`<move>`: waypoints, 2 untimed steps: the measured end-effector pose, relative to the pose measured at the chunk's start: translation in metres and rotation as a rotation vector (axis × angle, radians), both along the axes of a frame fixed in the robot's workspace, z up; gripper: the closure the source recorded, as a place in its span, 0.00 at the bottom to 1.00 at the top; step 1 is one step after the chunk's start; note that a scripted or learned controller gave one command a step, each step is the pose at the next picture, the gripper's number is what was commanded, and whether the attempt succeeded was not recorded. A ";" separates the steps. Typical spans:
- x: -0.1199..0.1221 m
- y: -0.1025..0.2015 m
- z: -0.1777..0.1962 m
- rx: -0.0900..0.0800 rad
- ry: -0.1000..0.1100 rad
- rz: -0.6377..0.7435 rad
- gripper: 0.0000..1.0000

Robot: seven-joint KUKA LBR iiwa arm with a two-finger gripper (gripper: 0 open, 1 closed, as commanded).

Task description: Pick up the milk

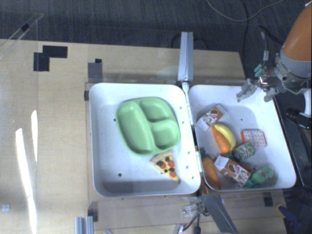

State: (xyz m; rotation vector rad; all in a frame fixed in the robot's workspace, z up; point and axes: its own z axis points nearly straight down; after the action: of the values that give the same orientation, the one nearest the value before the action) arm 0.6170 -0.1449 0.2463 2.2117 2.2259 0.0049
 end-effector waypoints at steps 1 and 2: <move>0.002 0.001 0.012 0.000 -0.006 0.006 1.00; 0.002 0.001 0.012 0.000 -0.006 0.006 0.00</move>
State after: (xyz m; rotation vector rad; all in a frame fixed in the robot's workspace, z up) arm 0.6189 -0.1436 0.2584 2.2019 2.2290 0.0116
